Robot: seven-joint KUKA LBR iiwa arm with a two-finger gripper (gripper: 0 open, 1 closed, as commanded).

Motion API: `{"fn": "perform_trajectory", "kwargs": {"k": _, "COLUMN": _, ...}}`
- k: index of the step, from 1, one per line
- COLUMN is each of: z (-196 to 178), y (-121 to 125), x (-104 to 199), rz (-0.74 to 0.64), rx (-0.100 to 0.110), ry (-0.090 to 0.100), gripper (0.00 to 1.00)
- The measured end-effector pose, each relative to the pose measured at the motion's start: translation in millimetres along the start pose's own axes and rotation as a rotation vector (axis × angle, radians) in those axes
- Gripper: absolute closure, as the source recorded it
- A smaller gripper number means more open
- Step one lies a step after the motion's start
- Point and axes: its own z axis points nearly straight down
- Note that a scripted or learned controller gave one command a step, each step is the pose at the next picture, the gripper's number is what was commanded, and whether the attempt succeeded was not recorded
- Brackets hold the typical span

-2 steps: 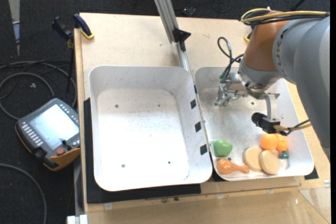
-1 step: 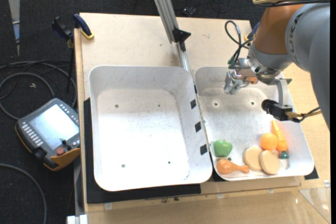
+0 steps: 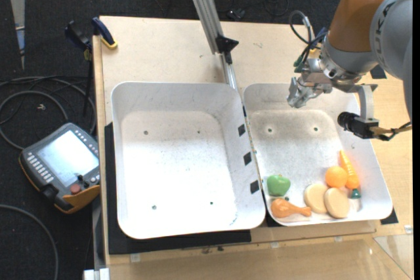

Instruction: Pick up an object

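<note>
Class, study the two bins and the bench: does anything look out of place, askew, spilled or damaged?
Nothing looks spilled or damaged. The toy foods, green pepper, drumstick, orange, carrot and two pale slices, all crowd the right bin's near edge, while the gripper hovers over its far end.

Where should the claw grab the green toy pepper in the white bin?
Probably around the green pepper's round middle, coming straight down from above. It sits close to the bin's left wall, with the drumstick toy just beside it, so side approaches look cramped.
</note>
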Motion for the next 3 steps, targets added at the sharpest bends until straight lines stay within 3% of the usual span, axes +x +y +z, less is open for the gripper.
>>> {"fn": "perform_trajectory", "kwargs": {"k": 1, "z": -6, "y": -14, "x": 50, "rz": -0.005, "rx": 0.006, "ry": 0.003, "gripper": 1.0}}
{"fn": "perform_trajectory", "kwargs": {"k": 3, "z": -26, "y": -20, "x": 154, "rz": -0.005, "rx": 0.005, "ry": 0.003, "gripper": 1.0}}
